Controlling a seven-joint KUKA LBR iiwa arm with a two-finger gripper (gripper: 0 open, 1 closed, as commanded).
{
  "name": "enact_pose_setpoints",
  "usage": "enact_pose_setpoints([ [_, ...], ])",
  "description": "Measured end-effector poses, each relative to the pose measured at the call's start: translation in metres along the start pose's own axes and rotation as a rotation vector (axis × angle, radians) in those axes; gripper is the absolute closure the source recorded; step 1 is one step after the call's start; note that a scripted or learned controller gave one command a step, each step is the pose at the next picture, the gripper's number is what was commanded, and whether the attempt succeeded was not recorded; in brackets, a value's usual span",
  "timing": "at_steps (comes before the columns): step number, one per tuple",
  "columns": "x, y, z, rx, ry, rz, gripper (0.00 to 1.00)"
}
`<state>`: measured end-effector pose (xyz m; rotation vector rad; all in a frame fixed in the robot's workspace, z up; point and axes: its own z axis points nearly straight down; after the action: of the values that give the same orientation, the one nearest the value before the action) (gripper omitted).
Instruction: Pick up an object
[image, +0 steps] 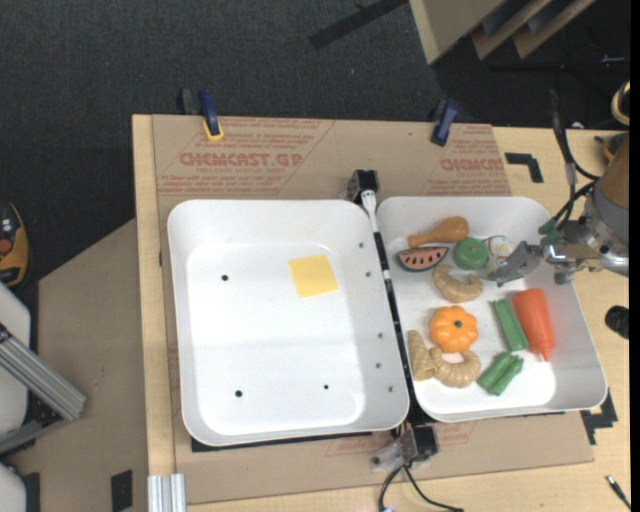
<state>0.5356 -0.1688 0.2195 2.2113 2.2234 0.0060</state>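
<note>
Over the right bin (575, 390), your gripper (515, 262) hovers beside the carrot (535, 320), jaws apart on nothing. You're at the approach step: next, drop squarely onto one object. Mind the crowded food; the left bin (200, 400) offers open room.

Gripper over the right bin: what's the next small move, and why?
Probably a short descent. The gripper sits over the right bin among the toy food, just above the carrot and beside the green round piece, with nothing visibly between its fingers. Lowering straight toward the carrot looks the simplest pick.
</note>
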Motion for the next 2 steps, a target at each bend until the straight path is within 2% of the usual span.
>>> enact_pose_setpoints([
  [1, 0.002, 0.046, 0.127, 0.006, 0.005, 0.005, 0.00],
  [2, 0.053, -0.003, 0.128, -0.010, -0.001, 0.006, 0.00],
])
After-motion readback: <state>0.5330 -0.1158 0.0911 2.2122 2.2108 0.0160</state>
